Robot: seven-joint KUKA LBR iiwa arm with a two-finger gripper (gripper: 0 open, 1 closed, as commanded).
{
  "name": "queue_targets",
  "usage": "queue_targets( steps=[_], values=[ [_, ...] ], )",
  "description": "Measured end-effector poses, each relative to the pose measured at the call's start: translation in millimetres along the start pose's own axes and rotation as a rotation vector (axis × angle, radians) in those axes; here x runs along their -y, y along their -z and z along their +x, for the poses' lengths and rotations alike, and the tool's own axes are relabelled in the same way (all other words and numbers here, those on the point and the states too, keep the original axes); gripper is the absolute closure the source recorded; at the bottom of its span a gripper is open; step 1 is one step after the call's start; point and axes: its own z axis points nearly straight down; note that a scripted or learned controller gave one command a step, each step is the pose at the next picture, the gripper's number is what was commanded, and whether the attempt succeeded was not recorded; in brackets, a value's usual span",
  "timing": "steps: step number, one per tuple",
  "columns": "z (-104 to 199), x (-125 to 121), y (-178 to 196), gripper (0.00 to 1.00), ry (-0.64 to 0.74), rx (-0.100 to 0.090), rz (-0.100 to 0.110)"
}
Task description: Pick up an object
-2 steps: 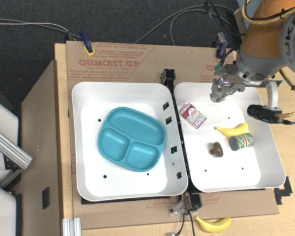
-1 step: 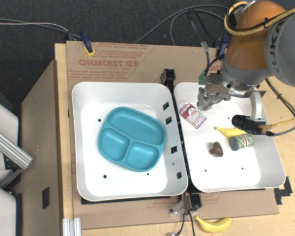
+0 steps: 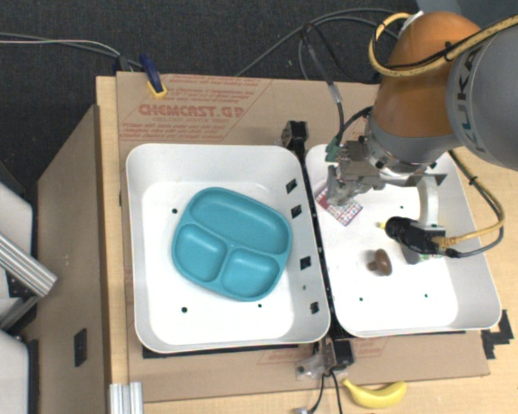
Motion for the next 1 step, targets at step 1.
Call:
queue_targets(
  steps=[1],
  values=[
    [54.1, 23.7, 5.9, 1.0, 0.002, 0.0, 0.0]
  ],
)
